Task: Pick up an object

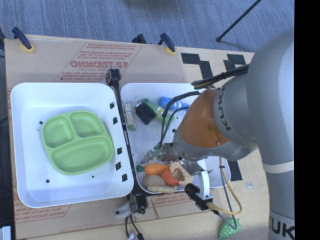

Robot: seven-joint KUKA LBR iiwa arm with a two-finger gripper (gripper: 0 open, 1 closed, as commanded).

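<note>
Two white bins sit side by side on the table [45, 54]. The left bin [25, 134] holds a green divided plate [77, 141], lying flat near its middle. The right bin [132, 91] holds a black and green object [146, 112] and a blue object [166, 102] near its far side, and an orange carrot-like piece [156, 169] with pale items [156, 184] at its near edge. The claw [167, 156] hangs just above that near cluster; whether it is wide or narrow cannot be told.
</note>
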